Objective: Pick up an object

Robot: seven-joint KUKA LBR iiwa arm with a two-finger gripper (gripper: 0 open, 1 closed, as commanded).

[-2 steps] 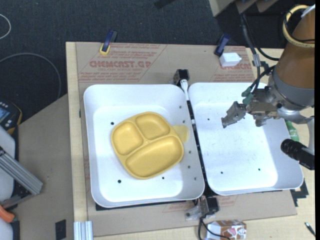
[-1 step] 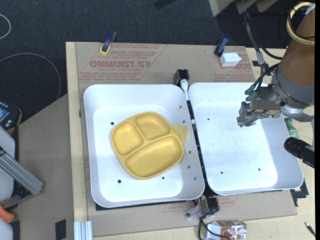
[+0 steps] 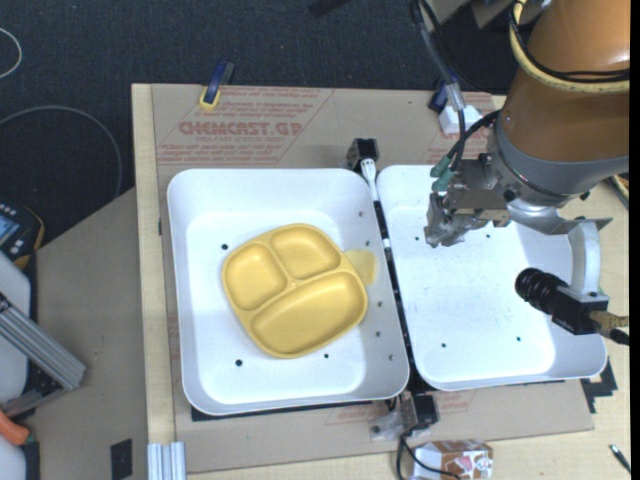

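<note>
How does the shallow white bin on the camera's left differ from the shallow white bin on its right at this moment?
The left white bin holds a yellow divided plastic tray, lying flat near its middle; the right white bin shows bare floor with small dark holes. The grey arm's gripper hangs above the right bin's upper part, while nothing hangs above the left bin. Both are shallow, white, round-cornered, and sit side by side on the bench.

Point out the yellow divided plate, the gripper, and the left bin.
yellow divided plate (image 3: pixel 295 290): camera view, middle of plate where the dividers meet.
gripper (image 3: pixel 442 233): camera view, at its fingertips over the right bin.
left bin (image 3: pixel 195 268): camera view, bare white floor left of the plate.
</note>
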